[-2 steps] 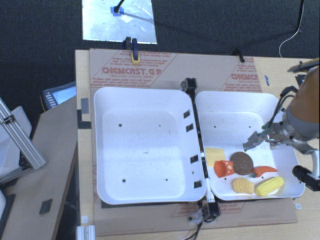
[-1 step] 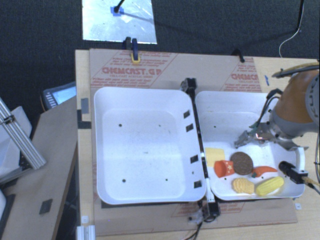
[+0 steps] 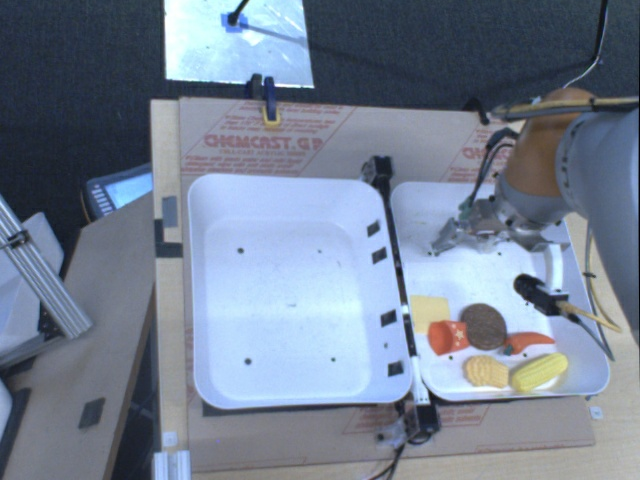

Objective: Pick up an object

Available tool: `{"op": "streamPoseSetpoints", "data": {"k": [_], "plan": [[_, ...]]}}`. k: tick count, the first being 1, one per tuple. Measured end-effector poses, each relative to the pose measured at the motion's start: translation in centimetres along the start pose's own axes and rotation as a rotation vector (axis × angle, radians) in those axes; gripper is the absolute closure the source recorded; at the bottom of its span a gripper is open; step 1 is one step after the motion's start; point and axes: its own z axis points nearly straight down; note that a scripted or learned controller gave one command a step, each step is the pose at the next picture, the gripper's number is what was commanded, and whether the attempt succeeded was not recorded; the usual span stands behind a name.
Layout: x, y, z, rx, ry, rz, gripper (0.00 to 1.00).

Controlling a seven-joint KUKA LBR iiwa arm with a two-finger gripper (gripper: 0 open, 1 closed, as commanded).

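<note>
Claw (image 3: 450, 236) above the right bin (image 3: 440, 200), nothing picked yet.

You had the worktop (image 3: 330, 133) carrying two white bins, the left bin (image 3: 290, 193) beside the right one. Your arm (image 3: 585, 163) reached in over the right bin's far half; I could not tell the claw's state. The toy foods, among them the brown disc (image 3: 484, 325) and the corn cob (image 3: 539, 370), lay clustered at the near edge, apart from the claw. This looked like the approach step; next you would need to travel to one item and descend.

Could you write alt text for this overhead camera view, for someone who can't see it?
A grey robot arm with an orange band reaches from the right, its gripper hovering over the right bin. Toy foods cluster at that bin's near edge: a yellow slice, red piece, brown disc, cookie and corn. The left bin sits alongside.
</note>
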Motion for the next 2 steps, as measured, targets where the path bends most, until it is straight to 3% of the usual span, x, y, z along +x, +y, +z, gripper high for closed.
{"op": "streamPoseSetpoints", "data": {"k": [1,2], "plan": [[-0.5,4.3,0.0,0.001,-0.001,0.004,0.00],[2.7,-4.6,-2.2,0.013,0.002,0.009,0.00]]}}
